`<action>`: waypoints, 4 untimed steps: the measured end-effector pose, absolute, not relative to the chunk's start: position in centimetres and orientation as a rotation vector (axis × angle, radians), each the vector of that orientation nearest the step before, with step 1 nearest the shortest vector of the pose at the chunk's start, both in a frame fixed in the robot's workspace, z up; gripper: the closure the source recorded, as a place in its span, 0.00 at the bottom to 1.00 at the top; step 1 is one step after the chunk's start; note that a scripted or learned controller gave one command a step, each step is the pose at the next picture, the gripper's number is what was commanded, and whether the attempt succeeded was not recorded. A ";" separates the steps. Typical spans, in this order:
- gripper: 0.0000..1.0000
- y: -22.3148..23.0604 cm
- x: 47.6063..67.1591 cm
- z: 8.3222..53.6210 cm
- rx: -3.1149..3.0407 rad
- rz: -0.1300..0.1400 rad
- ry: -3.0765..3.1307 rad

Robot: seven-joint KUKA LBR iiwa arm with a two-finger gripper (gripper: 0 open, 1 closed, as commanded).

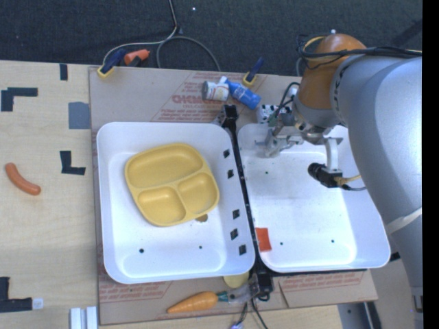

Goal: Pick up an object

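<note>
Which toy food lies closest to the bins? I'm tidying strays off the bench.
The carrot, lying just below the left bin at its front edge. The sausage sits far off to the left on the wood.

text — none legible | cardboard sheet point(180, 101) — red print, unreadable

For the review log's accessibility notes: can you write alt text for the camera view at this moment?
A grey robot arm reaches from the right, its gripper low over the back corner of the right white bin. The left bin holds a yellow divided plate; a toy carrot lies in front of the bins.
</note>
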State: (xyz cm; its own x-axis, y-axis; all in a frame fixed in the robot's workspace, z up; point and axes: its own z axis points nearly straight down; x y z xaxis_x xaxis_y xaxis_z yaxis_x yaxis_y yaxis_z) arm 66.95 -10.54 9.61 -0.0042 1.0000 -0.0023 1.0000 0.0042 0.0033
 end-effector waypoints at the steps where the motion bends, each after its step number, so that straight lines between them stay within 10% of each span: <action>1: 0.00 -10.6 66.9 9.5 2.214 -0.001 2.223; 4: 0.00 -10.4 66.9 8.6 2.218 0.002 2.224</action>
